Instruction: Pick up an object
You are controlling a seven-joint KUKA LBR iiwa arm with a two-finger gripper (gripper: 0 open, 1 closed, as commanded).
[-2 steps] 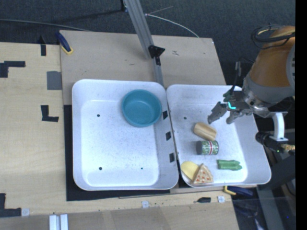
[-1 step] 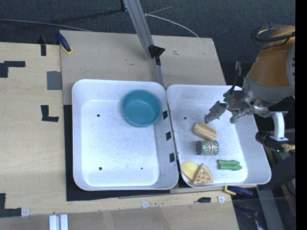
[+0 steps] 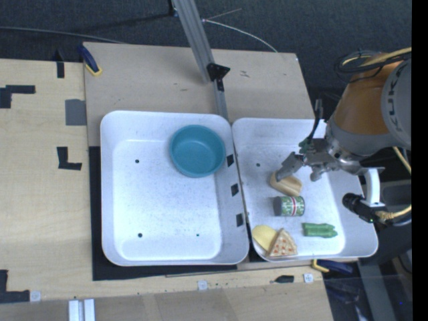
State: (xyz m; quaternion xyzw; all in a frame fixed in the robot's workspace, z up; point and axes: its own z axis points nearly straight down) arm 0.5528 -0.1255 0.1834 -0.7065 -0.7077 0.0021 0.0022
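Only the small can point(image 3: 289, 206) bears an unreadable label.

Right bin's point(image 3: 267, 136) far half lies open; food items point(image 3: 289, 206) crowd its near half.

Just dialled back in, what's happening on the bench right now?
The grey KUKA arm reaches in from the right, its two-finger gripper low over the right white bin, right at a tan bread-like piece. Whether it grips it cannot be told. Nearby lie a small green-and-red can, a green pepper-shaped toy, a yellow wedge and a pizza-slice toy. The left white bin holds a round blue bowl.
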